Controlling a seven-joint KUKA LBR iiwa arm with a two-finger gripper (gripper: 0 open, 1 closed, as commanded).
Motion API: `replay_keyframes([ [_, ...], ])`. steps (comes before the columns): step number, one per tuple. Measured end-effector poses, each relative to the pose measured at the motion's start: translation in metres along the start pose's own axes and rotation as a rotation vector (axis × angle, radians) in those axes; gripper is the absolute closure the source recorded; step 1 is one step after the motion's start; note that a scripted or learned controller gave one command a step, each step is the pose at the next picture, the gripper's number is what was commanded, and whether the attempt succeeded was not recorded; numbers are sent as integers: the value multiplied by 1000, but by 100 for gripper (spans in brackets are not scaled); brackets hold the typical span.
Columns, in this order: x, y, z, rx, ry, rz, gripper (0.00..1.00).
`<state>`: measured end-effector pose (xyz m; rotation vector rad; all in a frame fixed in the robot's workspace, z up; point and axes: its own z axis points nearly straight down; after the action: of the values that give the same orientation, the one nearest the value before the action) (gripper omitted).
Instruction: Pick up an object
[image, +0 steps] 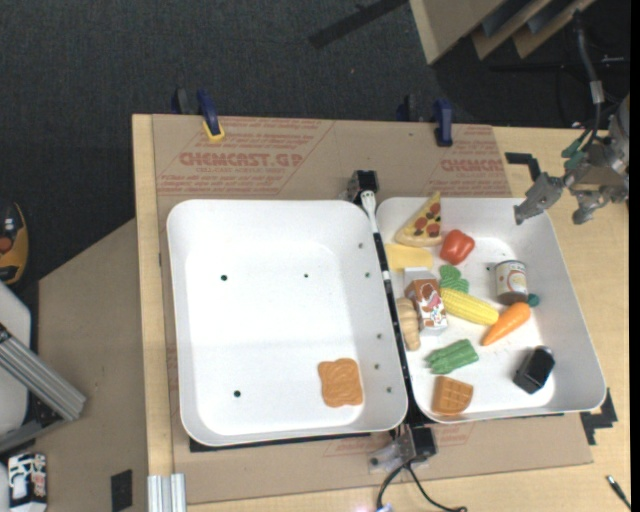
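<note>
Two shallow white bins sit side by side on the surface. The left bin (265, 240) carries one thing, an orange waffle-like piece (340, 382) near its front right corner. The right bin (560, 270) carries a crowd: one pizza slice (423, 222), one red pepper (457, 246), one yellow cheese block (409, 257), one small carton (428, 305), one corn cob (469, 306), one tin can (510, 279), one carrot (508, 321), one green pod (453, 355), one black block (534, 369) and a second waffle piece (451, 395) (so two waffles in all, one per bin). The gripper (562, 198) hangs over the right bin's far right corner, its fingers (532, 203) spread apart with nothing between them. The can is the nearest thing to them, lying just towards the front and left, apart from the fingers. The carrot lies farther front, its long axis slanting, tip towards the front left and thick end towards the back right.
</note>
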<state>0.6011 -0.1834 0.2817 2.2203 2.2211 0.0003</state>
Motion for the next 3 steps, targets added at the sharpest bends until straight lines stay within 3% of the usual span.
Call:
replay_keyframes([
  [1, 62, 1, 167, 16, 7, -4, 0],
  [2, 57, 5, 146, -2, 0, 0, 100],
  [3, 154, 70, 93, -11, 3, -11, 100],
])
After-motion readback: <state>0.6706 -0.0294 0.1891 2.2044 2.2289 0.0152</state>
